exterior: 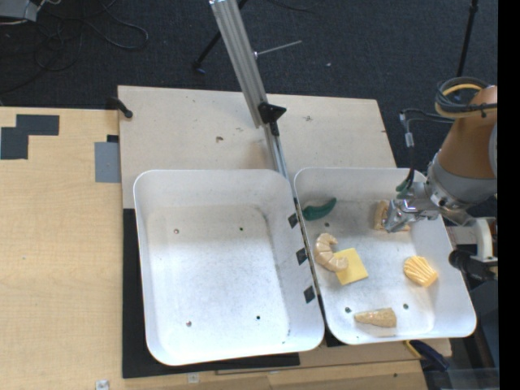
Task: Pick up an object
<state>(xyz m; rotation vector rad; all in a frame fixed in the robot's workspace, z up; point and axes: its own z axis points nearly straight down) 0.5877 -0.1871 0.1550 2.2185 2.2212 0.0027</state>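
The right bin (455,319) holds several small items. A green curved piece (319,209) lies near its left wall. Beside a yellow block (352,266) sits a pale croissant-shaped piece (326,251). A yellow shell-like piece (420,270) lies to the right, and a tan bread-like piece (375,318) near the front. A small tan object (380,214) rests at the back, right at my gripper (396,220), which is down in the bin touching or nearly touching it. The arm comes in from the right.
The left bin (162,331) stands beside the right one, with black clips (298,254) along the shared wall. A slanted metal rail (244,63) rises behind the bins. Cables and a black fixture (467,260) crowd the right edge.
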